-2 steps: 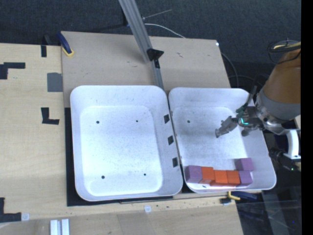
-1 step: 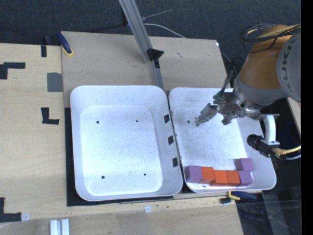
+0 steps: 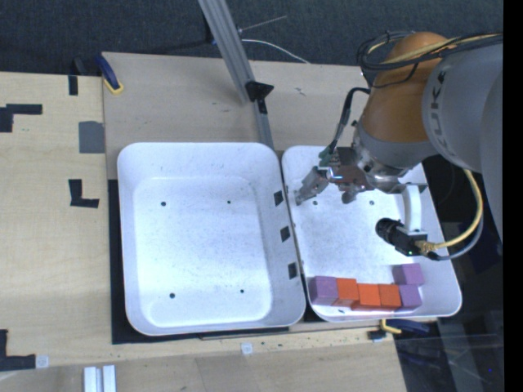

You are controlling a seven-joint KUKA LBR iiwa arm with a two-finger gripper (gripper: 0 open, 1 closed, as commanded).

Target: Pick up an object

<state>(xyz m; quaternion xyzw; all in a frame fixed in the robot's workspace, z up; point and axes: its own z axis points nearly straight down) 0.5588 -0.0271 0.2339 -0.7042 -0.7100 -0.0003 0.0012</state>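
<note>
Along the near wall of the right bin (image 3: 359, 235) lie several blocks in a row: a purple block (image 3: 325, 289), an orange block (image 3: 348, 291), a second orange block (image 3: 382, 296) and a purple block (image 3: 409, 284) at the right end. My gripper (image 3: 331, 188) hangs over the far left part of this bin, well away from the blocks. Its two grey fingers (image 3: 311, 188) are spread apart with nothing between them.
The left bin (image 3: 200, 235) sits beside the right one, their rims touching. A slanted metal bar (image 3: 233, 51) reaches down to the far rim between the bins. A black cable fitting (image 3: 396, 235) hangs from the arm over the right bin.
</note>
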